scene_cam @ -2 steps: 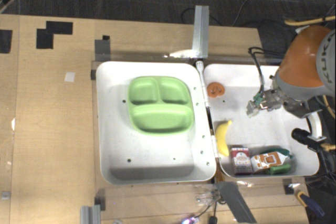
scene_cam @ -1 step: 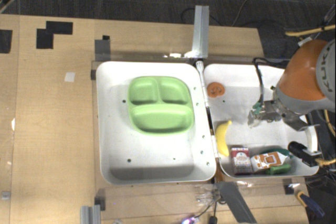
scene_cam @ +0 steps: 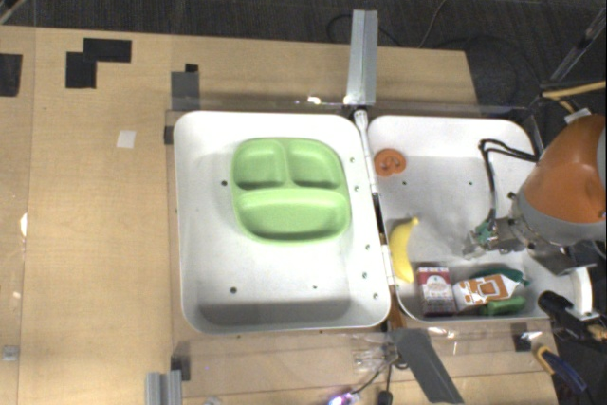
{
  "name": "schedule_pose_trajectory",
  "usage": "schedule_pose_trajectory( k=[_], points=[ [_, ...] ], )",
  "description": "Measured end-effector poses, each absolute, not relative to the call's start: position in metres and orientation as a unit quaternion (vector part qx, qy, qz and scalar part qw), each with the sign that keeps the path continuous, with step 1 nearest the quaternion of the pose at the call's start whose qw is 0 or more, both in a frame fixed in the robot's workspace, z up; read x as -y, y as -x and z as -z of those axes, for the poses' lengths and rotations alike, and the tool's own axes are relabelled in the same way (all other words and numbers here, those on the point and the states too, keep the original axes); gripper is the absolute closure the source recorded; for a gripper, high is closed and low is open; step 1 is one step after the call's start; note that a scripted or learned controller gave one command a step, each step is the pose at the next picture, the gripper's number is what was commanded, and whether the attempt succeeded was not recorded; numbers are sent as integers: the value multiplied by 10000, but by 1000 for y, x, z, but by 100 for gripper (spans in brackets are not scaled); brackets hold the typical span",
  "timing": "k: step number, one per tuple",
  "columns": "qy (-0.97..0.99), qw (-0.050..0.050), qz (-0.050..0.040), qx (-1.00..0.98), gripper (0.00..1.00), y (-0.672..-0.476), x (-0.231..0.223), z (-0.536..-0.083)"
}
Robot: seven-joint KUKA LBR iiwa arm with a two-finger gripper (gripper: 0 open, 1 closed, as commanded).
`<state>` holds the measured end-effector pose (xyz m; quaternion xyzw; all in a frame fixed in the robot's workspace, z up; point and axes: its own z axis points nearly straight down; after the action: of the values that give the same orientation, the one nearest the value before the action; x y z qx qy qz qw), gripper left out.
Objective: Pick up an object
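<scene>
From my remote station I see the jaws (scene_cam: 484,237) low inside the right bin (scene_cam: 446,194), at the end of the grey arm (scene_cam: 569,194) with its glossy orange band. The fingertips are small and blurred against the white plastic, so I cannot tell whether they are parted or closed — nothing shows between them.

Nearest the jaws, just below them toward the bin's near wall, lies a flat packet (scene_cam: 488,292) with orange, white and green print, its surface shiny. Touching its left end is a small dark red box (scene_cam: 434,288), rectangular with a pale label. Left of the jaws, against the dividing wall, lies a yellow banana (scene_cam: 403,248), curved and smooth, stem end pointing up. Up and to the left, well apart from the jaws, sits a small round orange disc (scene_cam: 389,162) near the bin's far corner.

Far to the left of the jaws, in the left bin (scene_cam: 204,232), rests a pale green plate (scene_cam: 289,188) — matte moulded plastic with rounded corners and three compartments, two small ones above a wide one. Both bins are shallow, smooth and white, set into a light wood-grain tabletop (scene_cam: 85,232).
</scene>
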<state>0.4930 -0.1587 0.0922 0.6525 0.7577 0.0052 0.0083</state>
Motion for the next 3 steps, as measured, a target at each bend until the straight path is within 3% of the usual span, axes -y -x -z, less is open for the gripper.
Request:
schedule_pose_trajectory(
  k=[1,2,3],
  points=[
    [-5191,94,-45,-8547,100,-494,168,-92],
    [-5012,40,-10,-8653,100,-489,205,-152],
    [-6077,18,-10,-7942,100,-488,205,-103]
  ],
)
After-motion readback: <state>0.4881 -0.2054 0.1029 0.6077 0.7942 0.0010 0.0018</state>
